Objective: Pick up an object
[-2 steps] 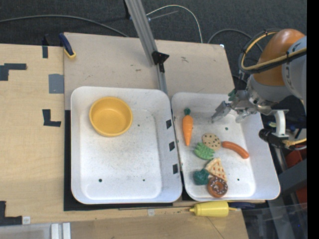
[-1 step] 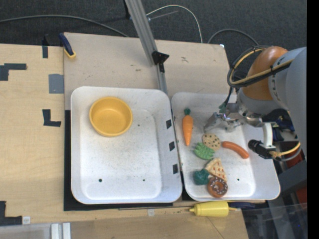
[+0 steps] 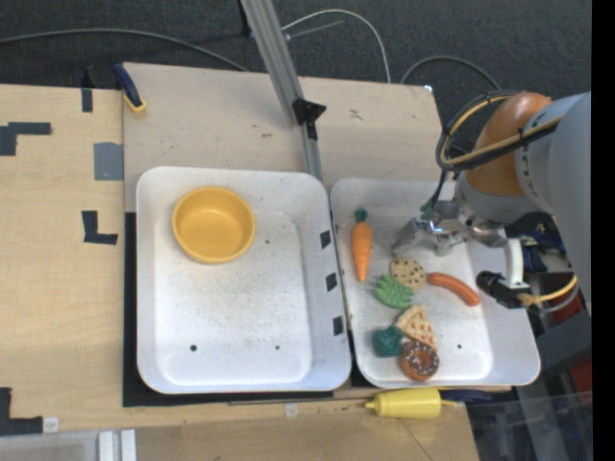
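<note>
You had the gripper (image 3: 420, 235) low in the right bin (image 3: 461, 358), fingers spread apart and holding nothing. The cookie (image 3: 407, 273) lay just at its 6 o'clock, the carrot (image 3: 361, 246) at its 9 o'clock, the sausage (image 3: 454, 288) toward 4 o'clock.

A pale wooden worktop (image 3: 58, 248) with dark tape marks (image 3: 94, 227) fills the left side, beside a beige board (image 3: 221, 113). Beyond lies dark carpet (image 3: 115, 8), crossed by thin cables (image 3: 332, 17). A grey metal pole (image 3: 274, 46) slants across. Light is even.
</note>
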